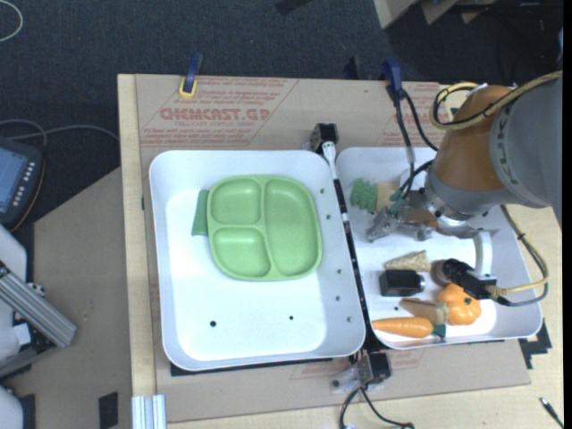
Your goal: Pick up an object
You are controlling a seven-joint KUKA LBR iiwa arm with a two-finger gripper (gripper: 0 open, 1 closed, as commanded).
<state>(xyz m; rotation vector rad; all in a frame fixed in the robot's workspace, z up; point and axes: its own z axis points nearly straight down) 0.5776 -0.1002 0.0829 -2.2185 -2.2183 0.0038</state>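
Observation:
My gripper [394, 230] is low in the right bin [511, 239], near its back left part, and stands open with nothing seen between its fingers. A green leafy toy [363, 193] lies just behind and left of it. In front of it lie a beige wedge [407, 260] and a black block [399, 282]. Further forward are a carrot [405, 327], a small brown piece [420, 309] and an orange round fruit [461, 306]. The wrist and arm hide the bin's back right area.
The left bin [179, 266] holds a green divided plate [264, 226] with a darker green tab at its left edge. A raised rim [344, 231] separates the two bins. Cardboard surrounds both bins on the bench.

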